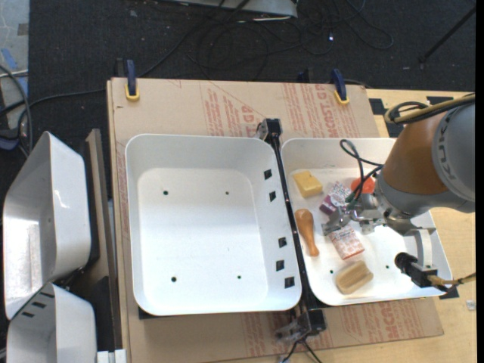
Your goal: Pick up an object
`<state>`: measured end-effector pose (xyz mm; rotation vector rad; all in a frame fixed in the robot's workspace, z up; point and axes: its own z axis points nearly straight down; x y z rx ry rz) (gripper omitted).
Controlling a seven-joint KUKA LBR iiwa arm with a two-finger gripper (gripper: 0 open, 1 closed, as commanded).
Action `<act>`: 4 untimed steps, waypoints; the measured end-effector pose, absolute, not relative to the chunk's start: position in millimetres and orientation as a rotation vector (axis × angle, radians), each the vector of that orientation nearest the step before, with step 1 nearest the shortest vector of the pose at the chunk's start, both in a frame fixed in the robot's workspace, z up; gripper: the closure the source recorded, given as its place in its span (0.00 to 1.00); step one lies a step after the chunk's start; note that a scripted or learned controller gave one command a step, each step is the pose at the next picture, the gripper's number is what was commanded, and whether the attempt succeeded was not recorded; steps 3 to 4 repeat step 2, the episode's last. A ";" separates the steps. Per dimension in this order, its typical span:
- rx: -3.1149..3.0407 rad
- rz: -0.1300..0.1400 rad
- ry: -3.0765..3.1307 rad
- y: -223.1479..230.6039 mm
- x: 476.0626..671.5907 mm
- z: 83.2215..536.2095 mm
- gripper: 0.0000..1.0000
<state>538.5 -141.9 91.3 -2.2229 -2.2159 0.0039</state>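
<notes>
Over the right bin (pixel 321 148), the gripper (pixel 346 219) hangs just above a red-and-white packet (pixel 346 242). You cannot tell whether it holds anything. Note the packet lies immediately below-left of it.

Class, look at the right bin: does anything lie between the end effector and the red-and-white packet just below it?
Nothing visible does. The end effector sits directly above the packet, with bare bin floor around; the orange piece lies off to the side.

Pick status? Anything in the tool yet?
Done: arm has reached into the right bin, tool low among the items. In hand: nothing visibly gripped; it sits by the red-and-white packet and purple wrapper. Left: grasp and lift.
</notes>
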 end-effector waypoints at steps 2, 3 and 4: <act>-2.218 -0.014 -2.239 -84.4 592.4 198.8 1.00; -2.218 -0.014 -2.239 -84.4 592.4 198.8 1.00; -2.218 -0.014 -2.239 -84.4 592.4 198.8 1.00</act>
